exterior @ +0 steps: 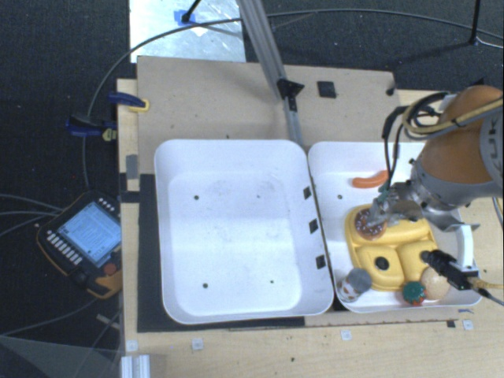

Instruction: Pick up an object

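The hand (383, 211) hangs low over the yellow toy (391, 249) in the right bin (335, 168), beside its brown disc (367, 224) (likely the target); whether it is open or closed, I cannot tell. An orange piece (368, 181) lies just beyond the toy.

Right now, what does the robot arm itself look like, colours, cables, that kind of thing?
The arm has a rounded orange band above a grey wrist section. Black cables, with a yellowish one among them, loop beside the orange part. The gripper is grey metal, small and blurred. No markings are legible.
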Available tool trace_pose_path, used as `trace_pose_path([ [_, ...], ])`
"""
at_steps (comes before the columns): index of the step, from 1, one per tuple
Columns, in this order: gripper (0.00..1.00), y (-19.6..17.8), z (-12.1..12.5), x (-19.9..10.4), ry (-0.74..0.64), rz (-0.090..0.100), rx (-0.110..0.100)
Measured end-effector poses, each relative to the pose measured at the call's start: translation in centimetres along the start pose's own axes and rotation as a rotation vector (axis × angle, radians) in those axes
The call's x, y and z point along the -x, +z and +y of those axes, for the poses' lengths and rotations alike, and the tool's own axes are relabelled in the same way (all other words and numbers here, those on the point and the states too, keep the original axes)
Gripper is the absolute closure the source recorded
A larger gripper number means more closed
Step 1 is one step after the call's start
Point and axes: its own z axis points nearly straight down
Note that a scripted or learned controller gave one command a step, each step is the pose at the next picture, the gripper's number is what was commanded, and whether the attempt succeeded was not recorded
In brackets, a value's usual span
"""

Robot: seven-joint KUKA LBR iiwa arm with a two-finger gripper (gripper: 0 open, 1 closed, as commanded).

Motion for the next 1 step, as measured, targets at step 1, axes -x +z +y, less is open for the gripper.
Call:
trace_pose_path([
  [1, 1.00, -5.25, -0.43, 0.86, 0.002, -0.001, 0.002],
])
